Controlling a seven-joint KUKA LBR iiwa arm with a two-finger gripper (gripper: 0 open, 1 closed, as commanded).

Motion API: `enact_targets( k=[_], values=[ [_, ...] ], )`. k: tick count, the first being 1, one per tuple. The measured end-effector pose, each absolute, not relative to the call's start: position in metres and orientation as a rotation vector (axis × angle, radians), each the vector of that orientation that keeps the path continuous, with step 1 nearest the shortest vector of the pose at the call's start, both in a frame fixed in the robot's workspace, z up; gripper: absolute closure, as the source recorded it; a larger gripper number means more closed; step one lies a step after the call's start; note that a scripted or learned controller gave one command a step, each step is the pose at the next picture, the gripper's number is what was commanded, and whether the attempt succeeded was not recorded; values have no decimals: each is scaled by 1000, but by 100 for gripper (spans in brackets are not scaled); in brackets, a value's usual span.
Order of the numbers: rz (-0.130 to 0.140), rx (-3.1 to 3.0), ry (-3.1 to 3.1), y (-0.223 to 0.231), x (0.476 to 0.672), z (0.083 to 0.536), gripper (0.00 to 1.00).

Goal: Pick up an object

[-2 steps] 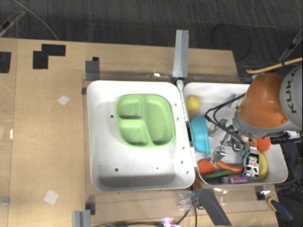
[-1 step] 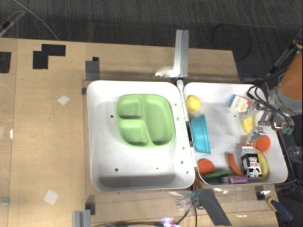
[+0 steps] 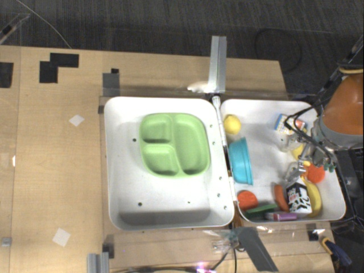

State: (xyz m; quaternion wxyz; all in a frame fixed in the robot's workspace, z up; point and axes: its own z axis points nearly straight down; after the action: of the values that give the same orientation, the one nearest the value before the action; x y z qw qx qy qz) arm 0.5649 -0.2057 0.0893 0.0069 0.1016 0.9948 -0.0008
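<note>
Bright even overhead light, soft shadows, mild blur, dark top edge.

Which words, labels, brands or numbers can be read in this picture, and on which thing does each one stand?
No text here can be read.
Black and white package in the right bin: it bears printed marks, too small and blurred to read.
Blue and white item near the tool: it bears a print, also blurred.
Green divided tray in the left bin: no text.

Smooth, matt green plastic tray [image 3: 173,144] in a glossy white plastic bin [image 3: 122,206]; bench [image 3: 51,169] of pale wood.
</note>
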Motion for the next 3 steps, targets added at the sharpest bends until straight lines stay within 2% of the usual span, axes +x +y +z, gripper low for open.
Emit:
enact_targets(
  k=[1,3],
  values=[
    [-1,531,3081,-203,528,90,0],
    [-1,745,3032,-196,493,90,0]
  ],
)
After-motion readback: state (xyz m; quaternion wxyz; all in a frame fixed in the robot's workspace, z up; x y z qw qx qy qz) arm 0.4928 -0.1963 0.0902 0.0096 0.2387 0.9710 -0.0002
